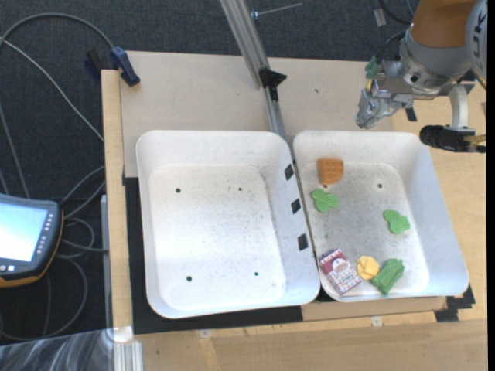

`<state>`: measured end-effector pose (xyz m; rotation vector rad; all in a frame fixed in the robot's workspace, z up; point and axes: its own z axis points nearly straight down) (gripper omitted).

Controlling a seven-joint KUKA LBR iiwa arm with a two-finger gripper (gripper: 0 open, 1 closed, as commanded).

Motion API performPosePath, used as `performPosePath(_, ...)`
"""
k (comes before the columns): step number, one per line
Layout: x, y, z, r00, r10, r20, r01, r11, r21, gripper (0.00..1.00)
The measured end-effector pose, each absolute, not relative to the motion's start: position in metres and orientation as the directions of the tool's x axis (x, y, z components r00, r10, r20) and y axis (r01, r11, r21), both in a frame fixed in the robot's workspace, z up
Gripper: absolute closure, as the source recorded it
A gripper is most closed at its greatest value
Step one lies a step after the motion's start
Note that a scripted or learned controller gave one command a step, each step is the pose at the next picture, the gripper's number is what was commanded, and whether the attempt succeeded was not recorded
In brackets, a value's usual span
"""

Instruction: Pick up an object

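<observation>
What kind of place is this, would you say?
Probably a robotics lab's bin-picking test bench: a grey and orange arm hangs over two white bins holding small toy-like objects, and a control pendant sits at the left.

The arm enters from the upper right, its orange band above a grey wrist, and the end effector point(370, 114) hangs above the table point(193, 91), just beyond the far rim of the right bin point(441, 207), near that bin's 12 o'clock edge. Within the right bin, an orange block point(330, 170) lies toward 11 o'clock, with a small green piece point(325, 201) just below it. Another green piece point(397, 222) sits toward 3 o'clock. Along the near edge, from 7 to 5 o'clock, lie a red-and-white packet point(339, 272), a yellow piece point(367, 267) and a larger green toy point(388, 275), close together. The left bin point(155, 153) lies at 9 o'clock of the right one, touching it.
</observation>
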<state>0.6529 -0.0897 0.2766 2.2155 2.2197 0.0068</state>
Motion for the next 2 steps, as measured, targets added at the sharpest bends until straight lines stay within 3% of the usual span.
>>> performPosePath(1, 0.633, -0.041, 0.260, -0.005, 1.000, 0.003, 1.000, 0.005, -0.005, 1.00)
performPosePath(2, 0.617, 0.000, 0.257, -0.006, 1.000, 0.002, 1.000, 0.006, -0.004, 1.00)
